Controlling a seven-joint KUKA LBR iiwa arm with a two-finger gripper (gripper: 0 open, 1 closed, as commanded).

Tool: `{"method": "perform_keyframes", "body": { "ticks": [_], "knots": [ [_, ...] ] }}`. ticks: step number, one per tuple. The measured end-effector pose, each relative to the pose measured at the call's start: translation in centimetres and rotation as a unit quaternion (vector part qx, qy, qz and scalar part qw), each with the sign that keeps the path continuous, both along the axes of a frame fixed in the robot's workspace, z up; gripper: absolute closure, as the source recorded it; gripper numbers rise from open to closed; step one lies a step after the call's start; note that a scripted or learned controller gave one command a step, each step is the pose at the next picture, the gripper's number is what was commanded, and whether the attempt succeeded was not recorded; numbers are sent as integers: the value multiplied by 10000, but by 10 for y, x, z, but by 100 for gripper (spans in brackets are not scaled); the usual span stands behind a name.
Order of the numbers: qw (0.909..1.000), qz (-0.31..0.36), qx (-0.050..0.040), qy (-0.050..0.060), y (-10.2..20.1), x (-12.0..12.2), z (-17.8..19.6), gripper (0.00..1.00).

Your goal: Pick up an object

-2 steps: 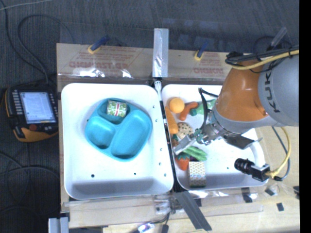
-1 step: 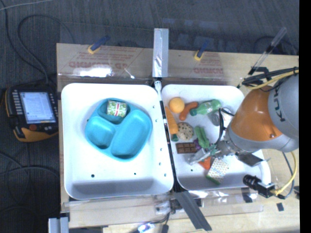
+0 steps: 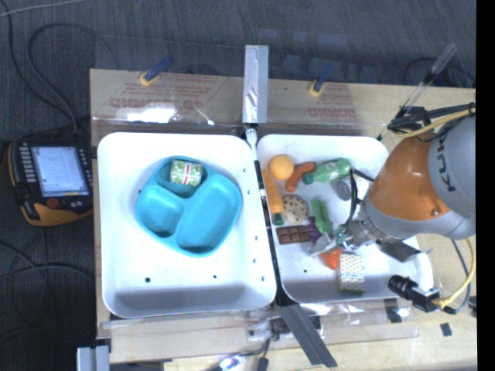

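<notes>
My gripper point(image 3: 338, 240) is low in the right bin point(image 3: 371, 149), below the arm's orange band. It hangs over a small orange piece point(image 3: 331, 260) and next to a speckled grey box point(image 3: 351, 272). Left of it lie a brown chocolate bar point(image 3: 293, 234), a round cookie point(image 3: 294, 205) and a green and purple vegetable point(image 3: 319, 219). Further back sit an orange ball point(image 3: 280, 165), a carrot point(image 3: 298, 174) and a green bottle point(image 3: 327, 171). I see nothing lifted off the bin floor.
The left bin point(image 3: 124, 277) holds a blue three-part dish point(image 3: 189, 207) with a green and red can point(image 3: 186, 173) in its top section. An orange strip point(image 3: 273, 198) lies by the divider. A pendant point(image 3: 50, 176) sits on the floor at the left.
</notes>
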State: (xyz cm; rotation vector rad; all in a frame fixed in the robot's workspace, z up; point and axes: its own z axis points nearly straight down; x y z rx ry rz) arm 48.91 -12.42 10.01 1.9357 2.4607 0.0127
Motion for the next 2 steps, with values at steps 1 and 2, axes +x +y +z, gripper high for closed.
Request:
{"method": "perform_keyframes", "body": {
  "ticks": [1, 2],
  "knots": [
    [9997, -227, -3, 76, 57, 0, 110, 100],
    [9841, -1775, -4, 82, 90, 64, 112, 100]
  ]
}}
